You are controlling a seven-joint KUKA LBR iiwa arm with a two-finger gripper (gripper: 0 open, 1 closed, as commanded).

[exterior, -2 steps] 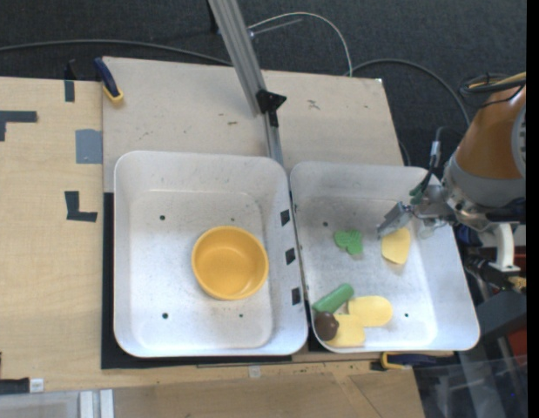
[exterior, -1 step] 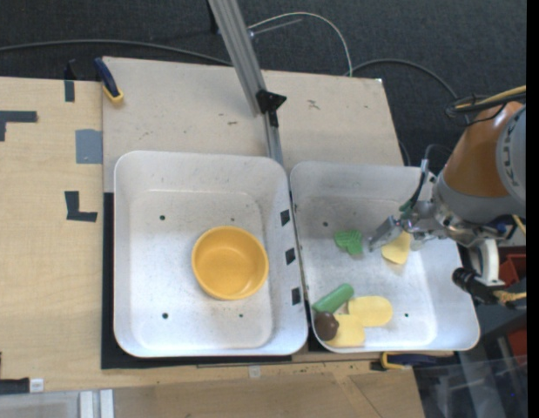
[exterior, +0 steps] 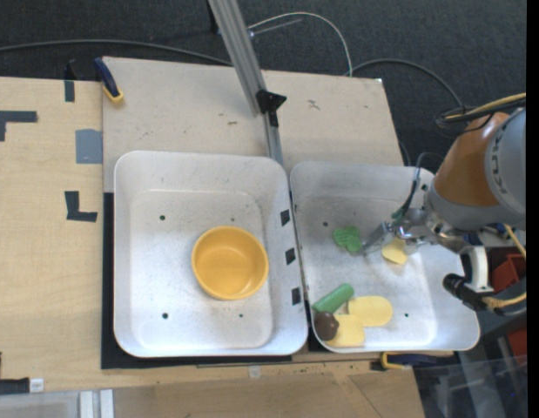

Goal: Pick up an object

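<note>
Two bins before me: the gripper (exterior: 384, 237) hangs in the right bin (exterior: 356, 181), between a green piece (exterior: 346, 239) and a yellow piece (exterior: 394, 254); I cannot tell its finger state.

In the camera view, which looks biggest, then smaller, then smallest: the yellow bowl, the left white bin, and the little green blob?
1. left white bin
2. yellow bowl
3. little green blob
</note>
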